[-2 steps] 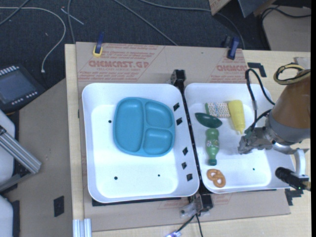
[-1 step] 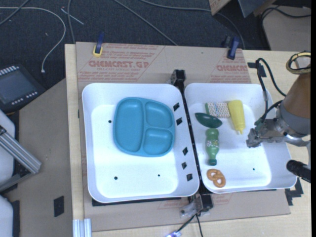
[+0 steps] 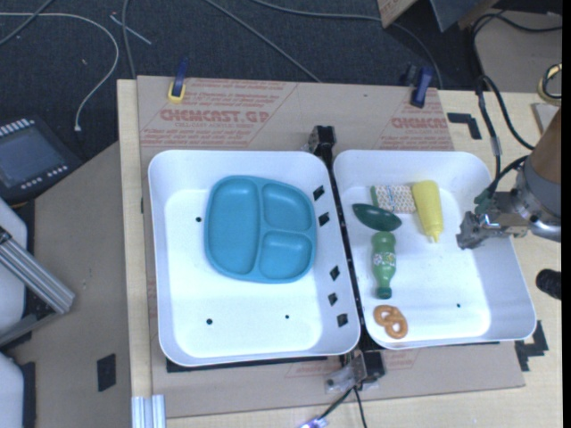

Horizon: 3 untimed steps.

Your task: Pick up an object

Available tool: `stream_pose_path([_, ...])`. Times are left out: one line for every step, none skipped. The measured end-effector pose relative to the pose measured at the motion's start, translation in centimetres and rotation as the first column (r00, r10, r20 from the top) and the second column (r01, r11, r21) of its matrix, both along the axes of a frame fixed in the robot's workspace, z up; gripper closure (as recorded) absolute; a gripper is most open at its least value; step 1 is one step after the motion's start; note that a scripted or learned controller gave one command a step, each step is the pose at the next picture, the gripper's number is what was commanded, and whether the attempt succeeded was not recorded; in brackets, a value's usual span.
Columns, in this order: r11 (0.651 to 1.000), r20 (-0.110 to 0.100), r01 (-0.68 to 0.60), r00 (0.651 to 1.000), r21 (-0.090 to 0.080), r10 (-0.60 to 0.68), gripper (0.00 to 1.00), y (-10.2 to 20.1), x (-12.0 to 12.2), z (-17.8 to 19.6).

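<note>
**Hand at the right bin's edge, nothing picked yet**

While I scan from the left, the left bin point(image 3: 178, 328) carries just a blue divided plate point(image 3: 260, 228), lying flat near its middle. Crossing the divider, the right bin point(image 3: 464, 328) has its objects bunched along its left edge and far side: a dark green spoon-like piece point(image 3: 375, 215), a green bottle point(image 3: 384, 264) below it, a pretzel point(image 3: 391, 321) near the front edge, a small patterned packet point(image 3: 393, 198) and a yellow bottle point(image 3: 428, 209) toward the far edge. Rightmost, the hand point(image 3: 475, 230) sits over the bin's right edge, with no object between its fingers; I cannot tell whether it is released or clenched.

I judge this the approach step. The yellow bottle is nearest; its long axis runs far edge to front edge, its narrow nozzle end toward the front. The green bottle lies the same way, cap toward the far edge. Next I would want the hand moved left over a bottle, its fingers set across that axis, then lowered.
</note>
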<state>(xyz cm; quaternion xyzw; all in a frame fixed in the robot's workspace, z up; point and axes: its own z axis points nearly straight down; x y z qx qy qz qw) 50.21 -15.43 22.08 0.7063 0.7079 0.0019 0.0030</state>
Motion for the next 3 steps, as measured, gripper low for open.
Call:
stream_pose_path([1.0,0.001,0.0,1.0,-0.001,0.0,1.0,0.0,0.2,5.4])
stream_pose_path([1.0,-0.004,-0.004,1.0,0.002,0.004,1.0,5.2,3.5,5.1])
stream_pose_path([1.0,-0.005,-0.005,1.0,0.003,0.005,1.0,10.9,6.4,3.9])
